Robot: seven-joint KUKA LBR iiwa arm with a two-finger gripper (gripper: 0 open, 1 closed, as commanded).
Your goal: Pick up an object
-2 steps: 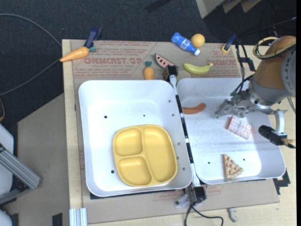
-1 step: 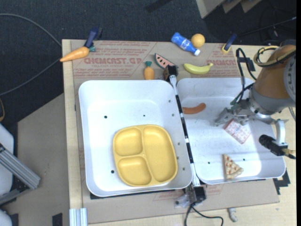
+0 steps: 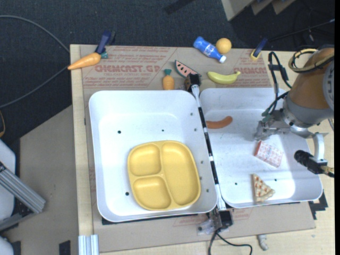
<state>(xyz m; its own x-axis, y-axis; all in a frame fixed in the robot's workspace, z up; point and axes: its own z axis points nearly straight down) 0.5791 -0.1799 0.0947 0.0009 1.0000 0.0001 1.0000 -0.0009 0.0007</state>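
Observation:
My gripper (image 3: 264,131) hangs low over the right bin (image 3: 239,102), near its right side, on the grey arm with the orange band. Just below it lies a pink-and-white checked wafer (image 3: 268,153), close to the gripper but not visibly touched. A reddish sausage (image 3: 219,122) lies to the gripper's left near the bin's divider. A pizza slice (image 3: 261,187) rests near the bin's front edge. I see nothing held by the gripper.
The left bin (image 3: 106,116) holds a yellow divided plate (image 3: 163,174). Behind the bins on the bench lie a carrot (image 3: 84,61), a watermelon slice (image 3: 183,68), a banana (image 3: 223,77), a blue bottle (image 3: 209,49) and an orange ball (image 3: 223,45).

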